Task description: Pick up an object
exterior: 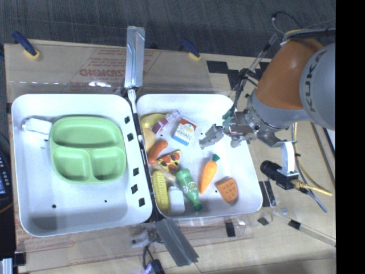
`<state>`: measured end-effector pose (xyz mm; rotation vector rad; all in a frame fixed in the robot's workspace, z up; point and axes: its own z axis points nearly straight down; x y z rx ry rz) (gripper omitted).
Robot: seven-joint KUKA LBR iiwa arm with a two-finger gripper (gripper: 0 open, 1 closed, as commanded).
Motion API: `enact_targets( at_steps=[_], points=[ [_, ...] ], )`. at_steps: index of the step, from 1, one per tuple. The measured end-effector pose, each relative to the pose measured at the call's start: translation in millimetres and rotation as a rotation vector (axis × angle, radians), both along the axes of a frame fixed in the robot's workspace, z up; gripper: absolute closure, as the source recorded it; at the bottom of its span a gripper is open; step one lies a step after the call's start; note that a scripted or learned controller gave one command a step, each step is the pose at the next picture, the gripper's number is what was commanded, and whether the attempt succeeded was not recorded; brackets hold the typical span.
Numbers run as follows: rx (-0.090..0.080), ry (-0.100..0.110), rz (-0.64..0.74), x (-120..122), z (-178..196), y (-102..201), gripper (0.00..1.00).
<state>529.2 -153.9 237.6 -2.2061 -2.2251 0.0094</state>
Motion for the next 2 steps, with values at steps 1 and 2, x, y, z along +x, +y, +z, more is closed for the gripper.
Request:
enact_targets(
  at_steps=[1, 2],
  points=[
    [0.002, 0.000, 0.064, -23.9, -138.1, -50.7, 0.00],
    [0.004, 0.006, 0.069, -23.8, -132.1, -50.4, 1.00]
  ],
)
